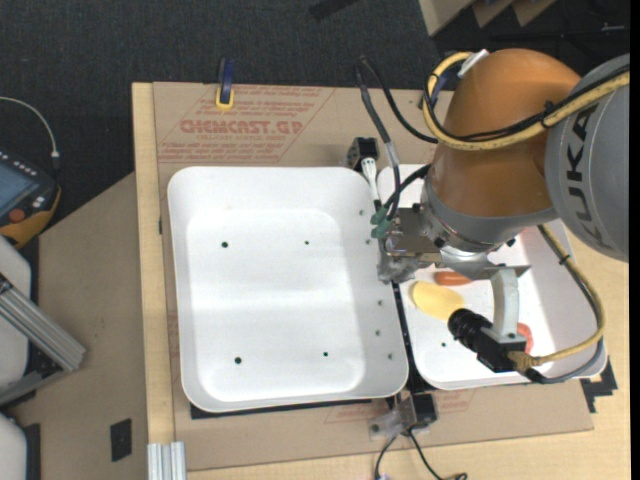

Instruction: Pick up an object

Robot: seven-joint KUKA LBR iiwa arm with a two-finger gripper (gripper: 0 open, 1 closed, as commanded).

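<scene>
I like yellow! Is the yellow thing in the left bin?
No, the rounded yellow object lies in the shallow white right bin, under the arm.

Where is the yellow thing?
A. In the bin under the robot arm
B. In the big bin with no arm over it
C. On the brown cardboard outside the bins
A. The yellow object lies on the white floor of the right-hand bin, just below the arm's wrist, not in the left bin or out on the cardboard.
</scene>
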